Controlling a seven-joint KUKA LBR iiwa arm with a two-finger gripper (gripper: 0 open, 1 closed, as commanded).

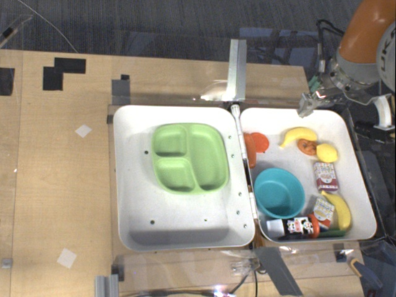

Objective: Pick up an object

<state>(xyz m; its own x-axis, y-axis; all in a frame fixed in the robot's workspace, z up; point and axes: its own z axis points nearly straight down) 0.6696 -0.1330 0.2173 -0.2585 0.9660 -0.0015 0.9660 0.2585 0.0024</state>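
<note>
Arm: I saw one grey arm entering from the right, its orange band [366,18] at the upper right corner. Wrist: angled down and leftward. Gripper [307,106]: positioned low at the arm's tip, pointing downward; I noted nothing between its fingers.

The arm [371,36] is cut off by the right edge; the bottle [300,228] at the right bin's [352,135] near wall has an unreadable label
</note>
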